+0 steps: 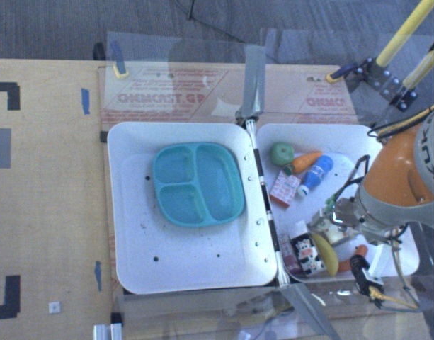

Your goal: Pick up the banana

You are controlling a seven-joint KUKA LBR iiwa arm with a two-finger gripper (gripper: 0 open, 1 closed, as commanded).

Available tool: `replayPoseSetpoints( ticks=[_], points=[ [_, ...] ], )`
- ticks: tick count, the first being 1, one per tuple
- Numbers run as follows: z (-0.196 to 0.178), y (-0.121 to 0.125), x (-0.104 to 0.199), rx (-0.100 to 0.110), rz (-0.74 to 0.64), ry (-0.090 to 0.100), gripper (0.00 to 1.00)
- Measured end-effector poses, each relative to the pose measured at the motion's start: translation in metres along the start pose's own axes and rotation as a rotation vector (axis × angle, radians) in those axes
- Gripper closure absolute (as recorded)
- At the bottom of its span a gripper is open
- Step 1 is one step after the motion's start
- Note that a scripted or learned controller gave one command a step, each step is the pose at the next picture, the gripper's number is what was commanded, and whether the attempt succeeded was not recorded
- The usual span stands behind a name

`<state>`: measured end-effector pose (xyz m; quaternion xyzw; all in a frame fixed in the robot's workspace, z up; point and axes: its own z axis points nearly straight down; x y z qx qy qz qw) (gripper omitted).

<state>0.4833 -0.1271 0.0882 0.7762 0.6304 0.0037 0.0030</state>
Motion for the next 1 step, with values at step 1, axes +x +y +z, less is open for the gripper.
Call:
replayPoseSetpoints(
  ticks=[1],
  points=[
    [0.0003, -0.0001, -0.0041, 0.0, -0.326, -0.003, 0.0]
  ],
)
